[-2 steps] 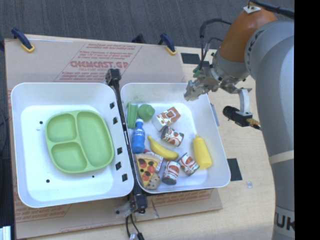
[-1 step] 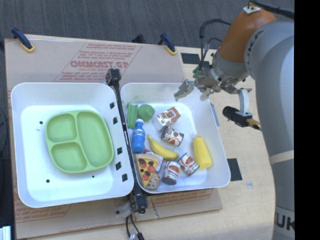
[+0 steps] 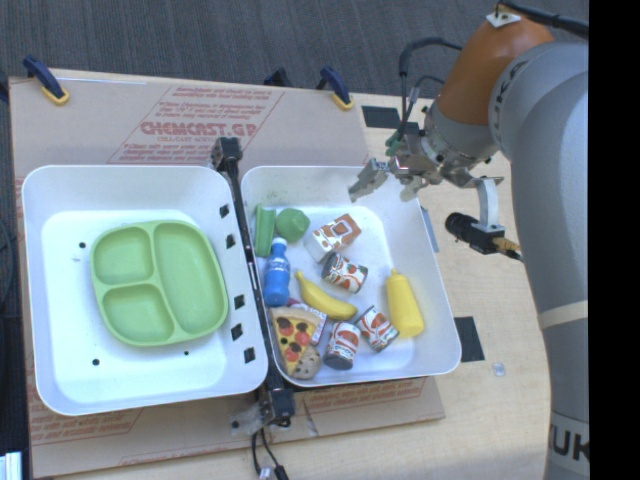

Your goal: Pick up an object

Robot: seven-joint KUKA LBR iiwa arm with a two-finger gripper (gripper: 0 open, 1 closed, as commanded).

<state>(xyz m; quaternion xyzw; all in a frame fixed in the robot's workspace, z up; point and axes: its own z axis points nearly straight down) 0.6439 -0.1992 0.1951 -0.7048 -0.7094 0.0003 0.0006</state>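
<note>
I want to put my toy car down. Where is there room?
Left bin: bare white all around the green plate. Right bin: a bare strip behind the milk carton; crowded around the banana and cans.

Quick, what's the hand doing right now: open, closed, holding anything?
Hand: open, fingers spread, nothing between them; it hovers over the far rim of the right bin.

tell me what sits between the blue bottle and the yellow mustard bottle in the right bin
In the camera view, a banana and a small can lie between the blue bottle and the mustard bottle.
</note>
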